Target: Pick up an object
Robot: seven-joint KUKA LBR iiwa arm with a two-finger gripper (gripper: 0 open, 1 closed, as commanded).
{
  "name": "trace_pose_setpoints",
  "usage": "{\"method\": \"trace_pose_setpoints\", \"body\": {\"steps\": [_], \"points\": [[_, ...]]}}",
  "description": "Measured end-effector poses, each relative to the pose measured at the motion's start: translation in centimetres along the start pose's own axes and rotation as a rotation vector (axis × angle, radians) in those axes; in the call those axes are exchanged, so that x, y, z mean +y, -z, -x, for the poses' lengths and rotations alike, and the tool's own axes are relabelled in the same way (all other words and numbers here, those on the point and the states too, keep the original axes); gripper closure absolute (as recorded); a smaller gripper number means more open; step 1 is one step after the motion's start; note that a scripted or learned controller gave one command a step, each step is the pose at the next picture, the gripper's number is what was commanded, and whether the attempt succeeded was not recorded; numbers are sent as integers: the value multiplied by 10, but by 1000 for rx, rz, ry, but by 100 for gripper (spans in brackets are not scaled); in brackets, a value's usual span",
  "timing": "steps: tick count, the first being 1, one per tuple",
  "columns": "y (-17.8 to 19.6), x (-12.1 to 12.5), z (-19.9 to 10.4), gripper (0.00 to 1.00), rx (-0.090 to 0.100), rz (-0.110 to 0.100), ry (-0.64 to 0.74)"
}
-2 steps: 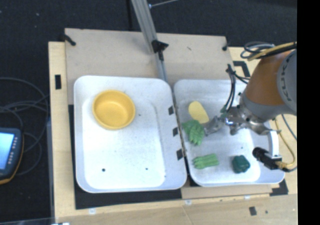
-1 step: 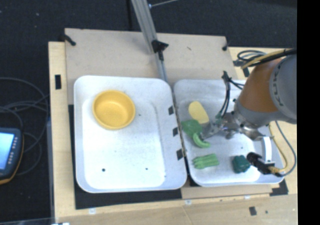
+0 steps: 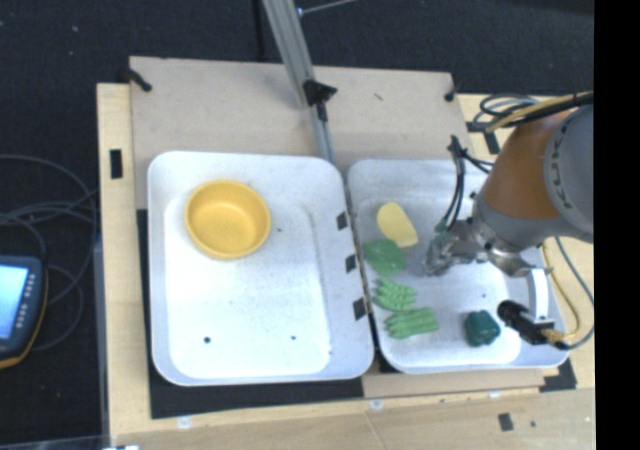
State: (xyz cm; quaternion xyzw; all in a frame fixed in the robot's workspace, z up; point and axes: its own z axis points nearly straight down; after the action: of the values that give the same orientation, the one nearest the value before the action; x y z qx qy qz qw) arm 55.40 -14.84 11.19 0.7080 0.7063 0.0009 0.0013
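Observation:
In the right bin (image 3: 420, 178) lie a yellow lemon-like piece (image 3: 397, 224), a round green piece (image 3: 384, 257), two ribbed green pieces (image 3: 394, 293) (image 3: 411, 322) and a dark green block (image 3: 481, 328). My gripper (image 3: 439, 258) hangs low over the middle of the right bin, just right of the round green piece and below the yellow one. Nothing shows between it and the bin floor.
A yellow bowl (image 3: 229, 219) sits at the upper left of the left bin (image 3: 250, 338). A grey metal pole (image 3: 290, 38) slants down to the gap between the bins. The arm (image 3: 530, 178) covers the right bin's upper right part.

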Motion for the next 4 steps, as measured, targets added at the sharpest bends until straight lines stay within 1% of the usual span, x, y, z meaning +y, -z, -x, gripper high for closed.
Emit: {"method": "trace_pose_setpoints", "body": {"steps": [1, 2, 3, 4], "points": [[46, 8, -4, 100, 0, 2, 3], [90, 12, 0, 100, 0, 2, 2], [149, 10, 7, 100, -1, 3, 2], [146, 0, -47, 100, 1, -2, 6]]}}
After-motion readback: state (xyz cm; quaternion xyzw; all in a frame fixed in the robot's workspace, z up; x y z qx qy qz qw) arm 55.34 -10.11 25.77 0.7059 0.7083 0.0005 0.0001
